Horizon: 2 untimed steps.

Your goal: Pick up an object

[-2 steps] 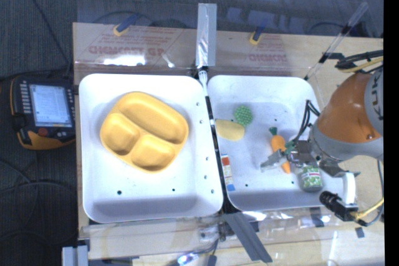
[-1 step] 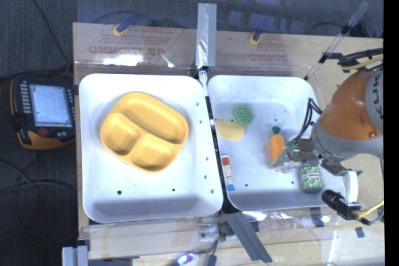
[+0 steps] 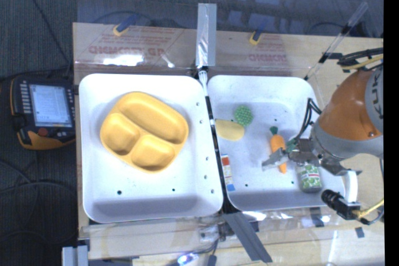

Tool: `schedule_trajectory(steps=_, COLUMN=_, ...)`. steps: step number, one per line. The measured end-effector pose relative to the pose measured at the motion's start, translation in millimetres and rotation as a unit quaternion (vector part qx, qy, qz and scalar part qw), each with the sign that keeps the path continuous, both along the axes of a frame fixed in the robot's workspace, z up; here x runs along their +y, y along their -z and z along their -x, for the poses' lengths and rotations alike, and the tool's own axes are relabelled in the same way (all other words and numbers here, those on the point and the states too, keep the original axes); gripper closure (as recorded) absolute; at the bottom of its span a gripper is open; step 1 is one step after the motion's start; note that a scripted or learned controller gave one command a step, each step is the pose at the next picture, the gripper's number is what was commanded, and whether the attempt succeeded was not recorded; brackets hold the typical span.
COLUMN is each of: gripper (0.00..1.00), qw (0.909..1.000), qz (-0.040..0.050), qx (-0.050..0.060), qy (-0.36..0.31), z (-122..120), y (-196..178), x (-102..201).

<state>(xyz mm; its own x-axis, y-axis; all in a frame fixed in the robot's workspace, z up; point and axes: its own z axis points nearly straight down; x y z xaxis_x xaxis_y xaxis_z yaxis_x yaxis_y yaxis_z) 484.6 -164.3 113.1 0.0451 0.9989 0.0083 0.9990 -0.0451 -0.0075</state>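
A: Where is the carrot (image 3: 277, 142) seen?

B: It is seen in the right bin (image 3: 262, 193), touching the gripper (image 3: 278, 162).

A: Are the jaws shut?

B: That cannot be told. A green can (image 3: 310, 178) is seen beside it. A yellow tray (image 3: 144, 130) is held in the left bin (image 3: 93, 196).

Open floor at the right bin's (image 3: 262, 87) left-front; carrot (image 3: 278, 144), green can (image 3: 310, 178), ball (image 3: 243, 114) crowding its right.

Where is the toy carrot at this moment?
In the camera view, the toy carrot lies in the right bin, toward its right side, just left of the end effector and right of the green ball.
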Motion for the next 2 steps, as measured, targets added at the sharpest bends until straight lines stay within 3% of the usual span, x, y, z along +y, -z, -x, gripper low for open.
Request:
schedule_trajectory(steps=1, gripper=0.00, qw=0.9999, qz=0.0019, qx=-0.007, qy=0.010, z=-47, y=23, x=-35)
schedule_trajectory(steps=2, gripper=0.00, qw=0.9994, qz=0.0077, qx=-0.009, qy=0.033, z=-63, y=23, x=-12)
